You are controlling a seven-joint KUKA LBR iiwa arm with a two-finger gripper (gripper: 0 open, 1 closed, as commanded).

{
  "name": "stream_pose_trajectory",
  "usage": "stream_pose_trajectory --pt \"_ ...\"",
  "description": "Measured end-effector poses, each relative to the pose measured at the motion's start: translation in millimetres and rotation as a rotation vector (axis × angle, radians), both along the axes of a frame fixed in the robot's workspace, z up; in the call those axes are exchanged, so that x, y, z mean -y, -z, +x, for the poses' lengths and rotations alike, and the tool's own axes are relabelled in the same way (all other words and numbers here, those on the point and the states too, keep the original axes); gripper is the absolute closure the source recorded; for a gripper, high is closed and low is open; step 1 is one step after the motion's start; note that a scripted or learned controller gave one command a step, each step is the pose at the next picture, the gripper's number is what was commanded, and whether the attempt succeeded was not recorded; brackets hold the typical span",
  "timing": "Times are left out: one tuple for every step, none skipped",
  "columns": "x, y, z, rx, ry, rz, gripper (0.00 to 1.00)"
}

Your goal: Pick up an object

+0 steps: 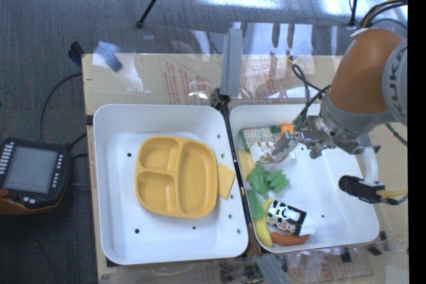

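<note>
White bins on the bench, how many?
2. The left bin holds a yellow divided plate. The right bin holds the toy food pile, with the gripper over its upper left part. Nothing suggests a hidden third.

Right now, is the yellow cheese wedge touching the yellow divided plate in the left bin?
Touching. In the camera view, the cheese wedge lies against the right rim of the divided plate, with no white bin floor visible between them.
</note>
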State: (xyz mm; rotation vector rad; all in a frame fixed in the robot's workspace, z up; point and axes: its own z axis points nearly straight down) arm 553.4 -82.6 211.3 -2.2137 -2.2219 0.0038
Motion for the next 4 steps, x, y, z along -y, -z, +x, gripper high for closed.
stream_pose_trajectory --pt "12 118 89 0.016 -0.055 -0.004 0.0" --pt "-16 19 93 0.013 0.026 -0.002 0.0" --pt "30 75 80 -0.002 -0.029 -0.002 0.0" --pt "9 108 40 0.039 -0.294 -0.015 0.0"
